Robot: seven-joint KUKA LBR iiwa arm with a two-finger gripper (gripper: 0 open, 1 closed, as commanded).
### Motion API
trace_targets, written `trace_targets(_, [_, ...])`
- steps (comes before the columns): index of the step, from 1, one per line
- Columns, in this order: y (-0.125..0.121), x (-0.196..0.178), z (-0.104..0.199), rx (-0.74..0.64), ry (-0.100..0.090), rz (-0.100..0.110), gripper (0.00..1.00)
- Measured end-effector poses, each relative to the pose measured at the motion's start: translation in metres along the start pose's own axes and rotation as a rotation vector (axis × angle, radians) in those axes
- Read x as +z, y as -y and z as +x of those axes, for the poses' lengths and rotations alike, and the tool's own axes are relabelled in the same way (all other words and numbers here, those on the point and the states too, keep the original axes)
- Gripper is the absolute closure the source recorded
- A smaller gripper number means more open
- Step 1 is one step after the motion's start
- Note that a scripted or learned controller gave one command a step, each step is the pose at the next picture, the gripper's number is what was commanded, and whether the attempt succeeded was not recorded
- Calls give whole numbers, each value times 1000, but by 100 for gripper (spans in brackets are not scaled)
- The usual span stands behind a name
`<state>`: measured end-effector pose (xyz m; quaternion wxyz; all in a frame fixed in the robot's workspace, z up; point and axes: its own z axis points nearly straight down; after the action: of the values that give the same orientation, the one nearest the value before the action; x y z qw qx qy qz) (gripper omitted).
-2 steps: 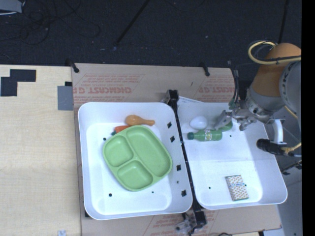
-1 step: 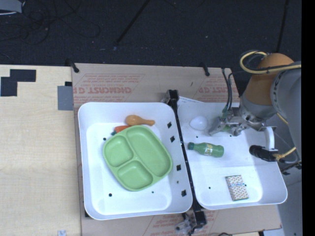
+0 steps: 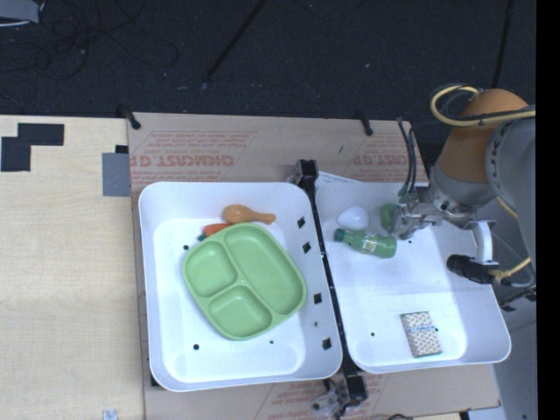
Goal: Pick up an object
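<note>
1. Hovering low in the right bin (image 3: 490, 344), my gripper (image 3: 409, 219) is sitting in that bin's upper part, toward one o'clock from the bin's middle; whether it is parted or closed, I cannot tell from this slant.
2. My grey arm (image 3: 507, 160) is reaching in from three o'clock, with the orange band (image 3: 477, 138) showing above the wrist.
3. Just at nine o'clock of my gripper, a green bottle (image 3: 367, 244) is lying on its side, its cap end pointing toward the divider between the bins.
4. A white egg-shaped object (image 3: 353, 218) is resting just at eleven o'clock of the bottle, close to it.
5. A small green object (image 3: 388, 214) is sitting right beside my gripper, partly hidden by it; I cannot tell whether I am touching it.
6. A small patterned box (image 3: 422, 333) is lying flat toward five o'clock in the right bin, well apart from my gripper.
7. Over in the left bin (image 3: 166, 322), a green divided plate (image 3: 244, 279) is lying across the middle.
8. An orange drumstick-shaped toy (image 3: 245, 214) is lying at twelve o'clock of the plate, touching its rim, with a red piece (image 3: 214, 229) peeking out beside it.
</note>
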<state>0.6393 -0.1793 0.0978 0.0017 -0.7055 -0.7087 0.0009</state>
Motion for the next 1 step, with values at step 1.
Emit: trace_targets(1, [4, -50, -7, 4, 1, -5, 100])
